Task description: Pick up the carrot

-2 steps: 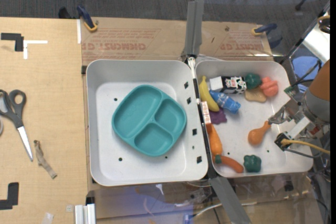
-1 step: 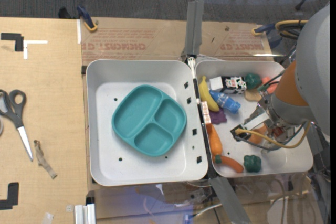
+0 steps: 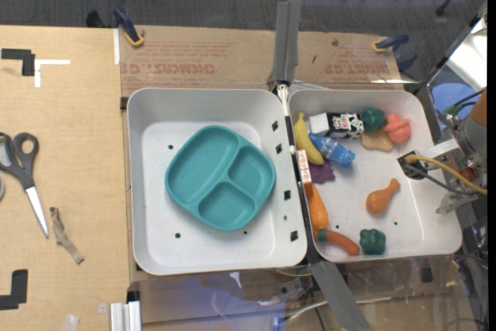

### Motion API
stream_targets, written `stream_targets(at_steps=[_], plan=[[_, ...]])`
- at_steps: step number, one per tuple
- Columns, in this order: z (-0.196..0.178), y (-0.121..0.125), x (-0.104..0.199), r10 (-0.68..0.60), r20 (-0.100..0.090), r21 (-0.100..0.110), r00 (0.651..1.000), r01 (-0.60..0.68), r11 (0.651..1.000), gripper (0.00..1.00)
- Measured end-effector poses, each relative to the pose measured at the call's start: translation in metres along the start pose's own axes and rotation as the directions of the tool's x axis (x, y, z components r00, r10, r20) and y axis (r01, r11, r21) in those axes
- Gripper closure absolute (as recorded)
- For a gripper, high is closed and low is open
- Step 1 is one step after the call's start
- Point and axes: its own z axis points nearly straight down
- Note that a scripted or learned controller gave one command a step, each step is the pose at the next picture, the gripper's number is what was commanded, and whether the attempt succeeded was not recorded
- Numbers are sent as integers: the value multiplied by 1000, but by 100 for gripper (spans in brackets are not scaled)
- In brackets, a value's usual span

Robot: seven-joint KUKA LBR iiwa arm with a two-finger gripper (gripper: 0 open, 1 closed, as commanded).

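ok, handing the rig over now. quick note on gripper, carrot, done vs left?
Gripper: at the right bin's right edge, apart from the toys; its state is not readable.
Carrot: lying along the right bin's left wall, below the banana. A second orange-red piece lies near the front by the broccoli.
Done: nothing, carrot not lifted.
Left: reach, grasp, lift.

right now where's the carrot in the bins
The carrot lies in the right bin against its left wall, below the purple piece and above the chili pepper.
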Motion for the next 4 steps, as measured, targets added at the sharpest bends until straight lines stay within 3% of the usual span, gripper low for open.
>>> stream_targets(at_steps=[1, 2, 3, 4], plan=[[35, -16, -30, -416, -15, 7, 909, 417, 909, 0], [28, -14, -32, -415, -9, 5, 910, 415, 910, 100], [-96, -36, -10, -405, 0, -2, 914, 405, 914, 100], [-206, -19, 19, -558, 2, -1, 830, 558, 830, 100]])
